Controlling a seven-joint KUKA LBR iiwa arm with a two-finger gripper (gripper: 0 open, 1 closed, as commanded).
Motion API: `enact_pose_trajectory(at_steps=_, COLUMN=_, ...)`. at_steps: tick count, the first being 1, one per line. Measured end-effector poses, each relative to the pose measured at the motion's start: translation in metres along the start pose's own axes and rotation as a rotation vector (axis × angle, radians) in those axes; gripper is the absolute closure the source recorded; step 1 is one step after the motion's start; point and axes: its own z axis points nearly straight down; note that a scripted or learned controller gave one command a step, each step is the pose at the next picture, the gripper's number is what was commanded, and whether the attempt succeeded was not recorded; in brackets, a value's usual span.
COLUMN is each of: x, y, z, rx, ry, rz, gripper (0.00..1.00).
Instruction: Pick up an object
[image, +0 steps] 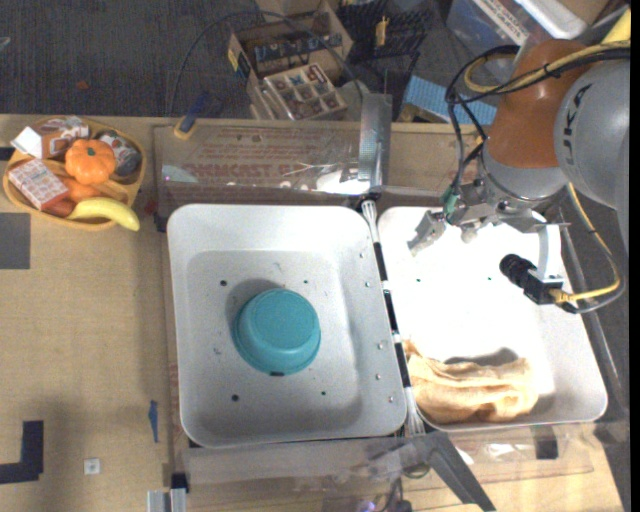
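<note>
An upturned teal bowl (277, 330) rests in the middle of the left bin (195, 235). A crumpled tan cloth (468, 385) lies along the near edge of the right bin (575, 375). My gripper (446, 226) hangs over the far left part of the right bin, well behind the cloth and to the right of the bowl. Its fingers (425, 231) are open, with nothing between them. The grey and orange arm (540, 110) comes in from the upper right.
A black fitting with a yellow cable (528, 277) hangs from the wrist over the right bin. A cardboard wall (260, 160) runs behind the bins. A dish of toy fruit (75, 175) sits on the bench at far left.
</note>
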Motion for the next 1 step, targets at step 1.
enact_pose_trajectory(at_steps=1, x=-0.0003, y=-0.0861, z=0.0003, rx=0.003, ry=0.003, rz=-0.179, gripper=0.00)
